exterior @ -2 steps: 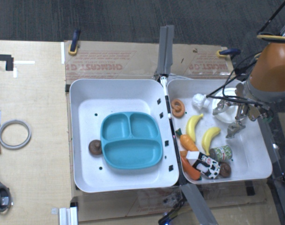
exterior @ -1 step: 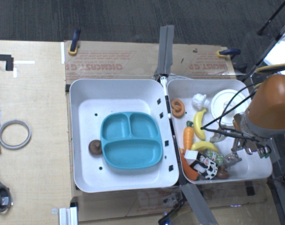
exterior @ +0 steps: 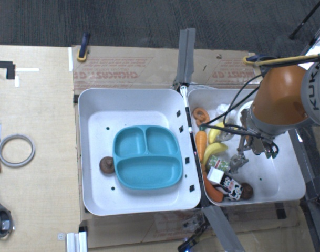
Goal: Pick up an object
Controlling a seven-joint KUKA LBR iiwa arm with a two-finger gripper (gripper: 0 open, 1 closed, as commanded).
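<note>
The worktop (exterior: pixel 33 109) carries two bins. The left bin (exterior: pixel 94 106) holds a blue divided plate (exterior: pixel 147 157) and a brown ball (exterior: pixel 106 165). In the right bin (exterior: pixel 286 185), food toys are crowded along the left wall: carrot (exterior: pixel 200 143), banana (exterior: pixel 213 150). The hand (exterior: pixel 237 163) hangs just beside them; open or closed cannot be told. An outlying piece should be chosen, since close neighbours hinder a clean grasp.

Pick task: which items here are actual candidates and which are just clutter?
Candidates, in the right bin near the end effector:
- banana
- carrot
- green carton

Lying about:
- blue divided plate, left bin
- brown ball beside it
- tape roll on the bench
- scissors
</note>
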